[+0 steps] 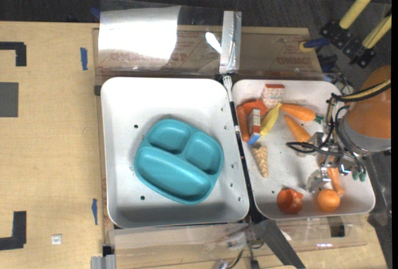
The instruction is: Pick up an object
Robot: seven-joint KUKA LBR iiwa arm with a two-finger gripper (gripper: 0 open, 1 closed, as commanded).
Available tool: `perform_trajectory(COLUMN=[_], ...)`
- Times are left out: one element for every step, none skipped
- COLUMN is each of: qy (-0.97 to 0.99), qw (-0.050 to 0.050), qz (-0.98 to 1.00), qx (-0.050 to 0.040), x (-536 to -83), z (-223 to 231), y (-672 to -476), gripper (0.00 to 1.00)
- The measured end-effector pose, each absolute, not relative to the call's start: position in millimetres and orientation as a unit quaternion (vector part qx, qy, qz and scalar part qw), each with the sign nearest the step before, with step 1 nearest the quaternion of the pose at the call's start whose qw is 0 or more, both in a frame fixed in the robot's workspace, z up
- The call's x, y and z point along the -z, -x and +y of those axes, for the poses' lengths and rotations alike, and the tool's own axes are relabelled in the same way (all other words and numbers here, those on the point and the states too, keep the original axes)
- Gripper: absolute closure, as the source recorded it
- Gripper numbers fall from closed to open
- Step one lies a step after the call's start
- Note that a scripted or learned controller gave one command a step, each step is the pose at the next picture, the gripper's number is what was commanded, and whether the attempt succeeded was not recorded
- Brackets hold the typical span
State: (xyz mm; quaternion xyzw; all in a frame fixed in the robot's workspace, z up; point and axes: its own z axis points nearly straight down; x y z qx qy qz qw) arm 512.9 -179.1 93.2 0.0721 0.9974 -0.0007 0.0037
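The arm [367,122] is reaching over the right bin [364,202], where the toy food is lying: a tomato [289,199], an orange [328,200], a banana [270,118], a corn cob [262,159]. The gripper [323,176] is hanging just above a carrot [336,178] near the orange. Crowding could be spoiling the pick, nudging pieces aside. Cables are hiding the tool, so its state cannot be told.
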Motion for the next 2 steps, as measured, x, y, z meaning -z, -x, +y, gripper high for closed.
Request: perform_trajectory(qy=[-0.15,-0.159], qw=[0.006,0.006], qz=[0.989,0.987], qx=[-0.0003,0.0007], x=[-154.9,-89.4], z=[-146.9,-145.5], y=[-612.6,-632.0], gripper=[0.0,0.0])
